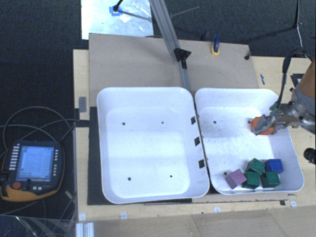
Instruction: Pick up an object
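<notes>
My gripper (265, 124) reaches in from the right edge over the upper right part of the right bin (222, 107). A small orange object (257, 126) sits between its fingers, and the gripper is shut on it. Part of the orange object is covered by the grey fingers. In the bin's front right corner lies a cluster of blocks: a purple one (235, 177), a blue one (274, 165) and several dark green ones (256, 166).
The left bin (106, 102) stands beside the right one, with a shared rim between them. A grey slanted pole (165, 21) crosses the back of the bench. A teach pendant (32, 169) lies on the floor at the left.
</notes>
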Robot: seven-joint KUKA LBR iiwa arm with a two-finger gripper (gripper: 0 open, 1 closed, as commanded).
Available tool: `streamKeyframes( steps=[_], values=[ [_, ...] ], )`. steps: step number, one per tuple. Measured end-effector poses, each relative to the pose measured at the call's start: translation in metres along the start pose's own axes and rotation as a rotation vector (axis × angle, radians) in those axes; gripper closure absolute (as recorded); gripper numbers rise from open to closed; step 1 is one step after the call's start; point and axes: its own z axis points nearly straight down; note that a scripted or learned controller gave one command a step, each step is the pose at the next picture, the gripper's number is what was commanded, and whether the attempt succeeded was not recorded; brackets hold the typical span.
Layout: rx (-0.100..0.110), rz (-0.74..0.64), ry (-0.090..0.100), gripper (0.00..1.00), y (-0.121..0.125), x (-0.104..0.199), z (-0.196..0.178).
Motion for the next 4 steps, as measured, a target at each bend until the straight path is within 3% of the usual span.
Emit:
streamKeyframes(
  steps=[2,4],
  values=[
    [0.002,-0.001,0.002,1.00,0.019,0.112,0.014],
    [0.001,-0.001,0.002,1.00,0.033,0.211,0.002]
  ],
)
